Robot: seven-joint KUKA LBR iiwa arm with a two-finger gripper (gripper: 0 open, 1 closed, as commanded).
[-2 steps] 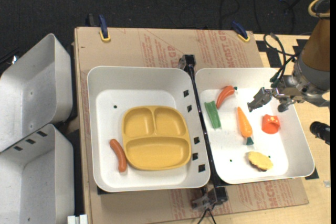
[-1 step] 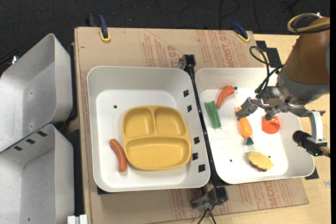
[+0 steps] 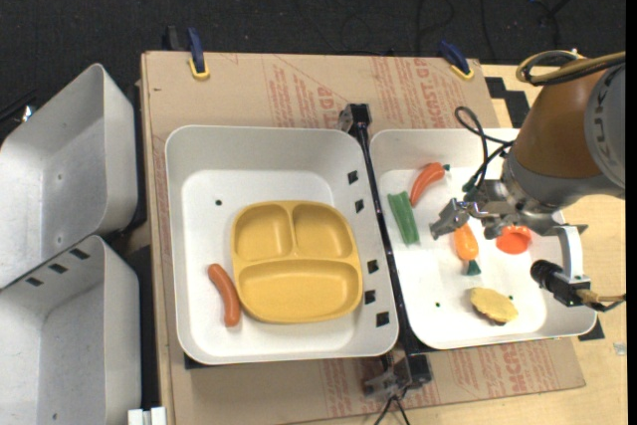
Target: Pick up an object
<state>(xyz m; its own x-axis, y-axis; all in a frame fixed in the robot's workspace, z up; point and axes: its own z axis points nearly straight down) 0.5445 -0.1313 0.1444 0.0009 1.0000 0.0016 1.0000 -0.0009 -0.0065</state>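
Taking the yellow tray (image 3: 297, 261) as the landmark, two smooth, rounded white tubs (image 3: 60, 164) are seen far to its left, off the bench (image 3: 289, 80), whose top is a sheet of brown printed cardboard. The tray itself is glossy plastic, a rounded rectangle moulded into three compartments, and it is seated in the middle of the left white bin (image 3: 189, 154), a shallow container with rounded corners. Just left of the tray's lower corner, a slim orange-red sausage-shaped toy (image 3: 225, 294) is laid on the bin floor, slightly curved.

Right of the tray, past a black divider strip (image 3: 378, 224), the right white bin (image 3: 418, 333) is found. Nearest the tray in it is a flat green strip (image 3: 403, 217), laid at a slant. Above and to the right of that strip, a curved orange-red pepper-like piece (image 3: 427, 179) is seen. Further right, an orange carrot-shaped toy (image 3: 466, 243) with a dark green tip lies beside the gripper (image 3: 456, 215); whether it is touched cannot be told. A lumpy pale-yellow piece (image 3: 494, 306) rests below it, and a round orange-red piece (image 3: 514, 239) is partly hidden under the wrist. Whether the jaws are spread or pressed together cannot be told. The grey arm with its orange band (image 3: 562, 129) is reached in from farthest right of the tray.
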